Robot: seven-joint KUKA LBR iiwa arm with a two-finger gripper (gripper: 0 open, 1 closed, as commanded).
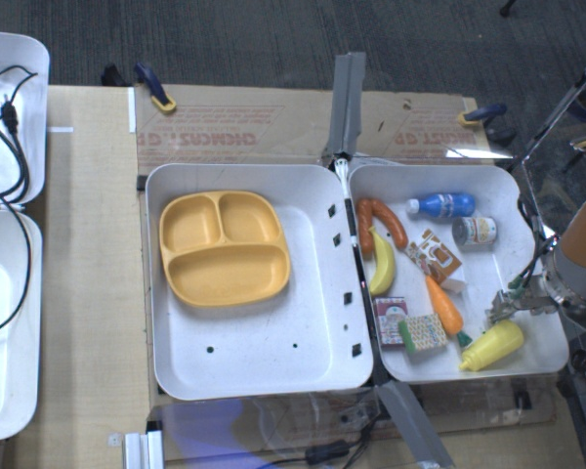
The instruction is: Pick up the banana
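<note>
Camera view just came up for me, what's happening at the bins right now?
The arm is reaching in from the right, with its claw low over the right bin, beside the yellow squeeze bottle. It holds nothing that I can see. The banana is not yet picked up; it lies against the bin's left wall, next to the sausages, well away from the claw. The left bin holds a yellow divided plate.

Yellow banana (381, 268); orange plate (225, 247); white bins (273, 364); blue bottle (443, 204).
</note>
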